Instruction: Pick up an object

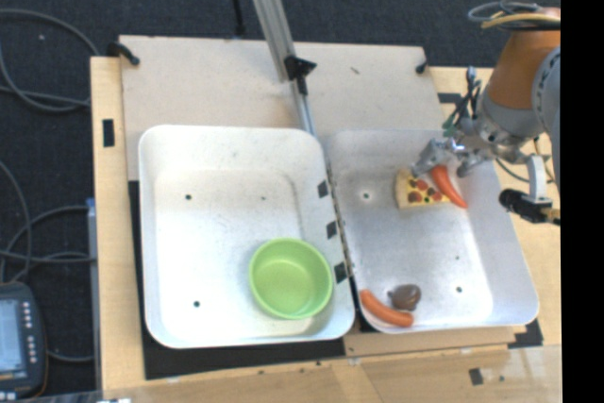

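- My gripper point(442, 158) is small and cluttered with cabling here; I cannot tell its state.
- My arm is cut off at the right edge, its orange band point(522, 71) above the wrist.
- I reach in over the right bin point(491, 297), gripper just above the pizza slice toy point(418, 191) and the orange carrot point(450, 187) touching it.
- A sausage point(386, 308) and a brown lump point(406, 296) lie near the front rim.
- The green bowl point(291, 277) sits in the left bin point(189, 203).
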`<state>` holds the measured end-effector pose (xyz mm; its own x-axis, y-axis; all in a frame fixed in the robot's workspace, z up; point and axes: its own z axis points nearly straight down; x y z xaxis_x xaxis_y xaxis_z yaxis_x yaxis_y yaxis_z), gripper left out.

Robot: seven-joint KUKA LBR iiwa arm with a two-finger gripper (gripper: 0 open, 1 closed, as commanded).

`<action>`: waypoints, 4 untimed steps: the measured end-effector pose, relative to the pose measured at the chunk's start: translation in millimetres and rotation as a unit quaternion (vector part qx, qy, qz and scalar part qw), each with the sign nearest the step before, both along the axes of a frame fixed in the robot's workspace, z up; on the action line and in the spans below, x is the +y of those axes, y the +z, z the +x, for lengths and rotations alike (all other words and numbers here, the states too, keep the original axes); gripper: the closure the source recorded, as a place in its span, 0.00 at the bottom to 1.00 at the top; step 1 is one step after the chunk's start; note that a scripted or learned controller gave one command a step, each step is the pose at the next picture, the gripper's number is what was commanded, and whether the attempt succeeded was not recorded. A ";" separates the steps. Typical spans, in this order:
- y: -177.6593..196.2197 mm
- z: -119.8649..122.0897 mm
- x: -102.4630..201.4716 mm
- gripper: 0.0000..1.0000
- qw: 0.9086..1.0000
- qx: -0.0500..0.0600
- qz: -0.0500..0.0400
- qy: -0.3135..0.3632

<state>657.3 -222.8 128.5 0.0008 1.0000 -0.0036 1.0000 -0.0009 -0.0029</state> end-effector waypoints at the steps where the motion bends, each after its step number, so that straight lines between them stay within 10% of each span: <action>1: 15.6 1.7 -1.1 1.00 1.000 -0.004 -0.002 0.001; 2: 76.4 -4.2 -4.7 1.00 1.000 -0.005 0.001 0.001; 4: 82.5 -26.3 39.9 1.00 1.000 -0.002 0.002 0.003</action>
<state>630.9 -182.9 211.0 -0.0052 1.0000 0.0002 1.0000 0.0052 0.0002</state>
